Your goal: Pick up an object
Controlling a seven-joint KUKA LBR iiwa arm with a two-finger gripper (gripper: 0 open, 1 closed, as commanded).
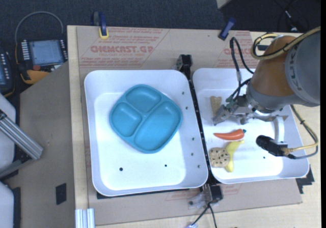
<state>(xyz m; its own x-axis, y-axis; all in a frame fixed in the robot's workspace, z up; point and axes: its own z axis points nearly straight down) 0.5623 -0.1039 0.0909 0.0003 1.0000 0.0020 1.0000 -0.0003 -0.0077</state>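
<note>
The right bin holds a red chili pepper, a yellow banana, a speckled cookie-like piece and a tan piece near the bin's left wall. My gripper hangs low over the right bin, just above the red pepper and right of the tan piece. Nothing shows between its fingers, and the wrist hides much of them. A blue divided plate lies in the left bin.
The grey arm with its orange band covers the right bin's upper right. A black camera part on the wrist sticks out over the bin's right side. Cables loop near the far right edge. A black divider clamp sits between the bins.
</note>
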